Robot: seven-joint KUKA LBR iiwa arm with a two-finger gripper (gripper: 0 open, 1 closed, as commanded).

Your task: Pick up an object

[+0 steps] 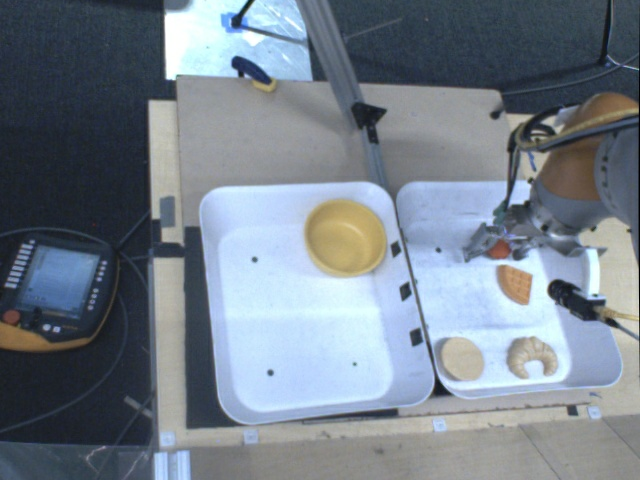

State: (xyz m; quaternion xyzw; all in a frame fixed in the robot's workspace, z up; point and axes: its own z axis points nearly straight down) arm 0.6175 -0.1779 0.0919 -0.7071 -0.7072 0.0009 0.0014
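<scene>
My gripper (pixel 488 242) is low over the upper middle of the right bin (pixel 440 203), reaching in from the right. A small red object (pixel 500 252) shows right at its tip, partly hidden by the grey metal; I cannot see whether it is gripped. Just below it lies an orange waffle-like piece (pixel 515 284). A round tan biscuit (pixel 462 358) and a croissant (pixel 532 356) rest along the bin's front edge. A yellow bowl (pixel 346 236) sits upright at the back right of the left bin (pixel 250 368).
A black connector (pixel 572 299) with a cable hangs over the right bin's right rim. A slanted metal pole (pixel 340 58) crosses the board behind the bins. A teach pendant (pixel 50 290) lies on the floor at the left.
</scene>
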